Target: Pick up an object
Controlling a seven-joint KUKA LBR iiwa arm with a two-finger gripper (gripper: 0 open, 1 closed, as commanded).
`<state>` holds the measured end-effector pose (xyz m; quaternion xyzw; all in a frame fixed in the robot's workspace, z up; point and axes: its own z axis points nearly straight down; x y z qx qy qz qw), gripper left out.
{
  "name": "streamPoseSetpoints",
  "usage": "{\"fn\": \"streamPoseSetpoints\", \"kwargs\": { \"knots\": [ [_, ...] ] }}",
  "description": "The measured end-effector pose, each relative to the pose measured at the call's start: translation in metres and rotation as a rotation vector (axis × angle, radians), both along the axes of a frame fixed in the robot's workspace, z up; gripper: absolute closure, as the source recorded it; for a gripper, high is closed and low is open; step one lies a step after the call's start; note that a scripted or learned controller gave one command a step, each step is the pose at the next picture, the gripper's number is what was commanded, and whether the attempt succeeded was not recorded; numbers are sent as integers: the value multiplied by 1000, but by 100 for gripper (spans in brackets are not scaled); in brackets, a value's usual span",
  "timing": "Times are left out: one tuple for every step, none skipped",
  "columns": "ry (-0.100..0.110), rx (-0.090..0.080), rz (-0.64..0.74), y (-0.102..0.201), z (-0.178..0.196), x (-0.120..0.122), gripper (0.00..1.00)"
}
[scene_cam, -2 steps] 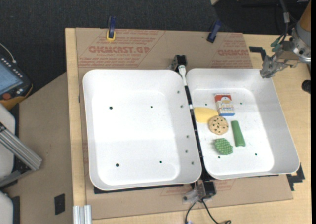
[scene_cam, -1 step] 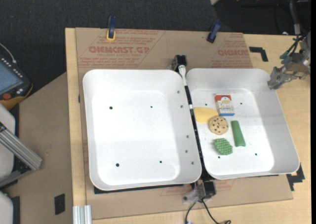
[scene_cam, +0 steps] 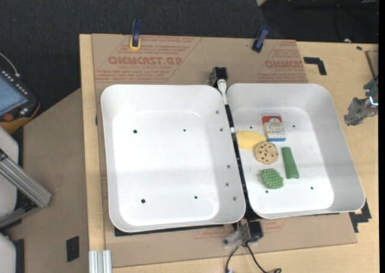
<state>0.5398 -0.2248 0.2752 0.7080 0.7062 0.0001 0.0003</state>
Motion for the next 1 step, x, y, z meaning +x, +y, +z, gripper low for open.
{"fn": "streamPoseSetpoints", "kwargs": {
  "knots": [
    [3,2,0,1,7,-51,100]
  ]
}}
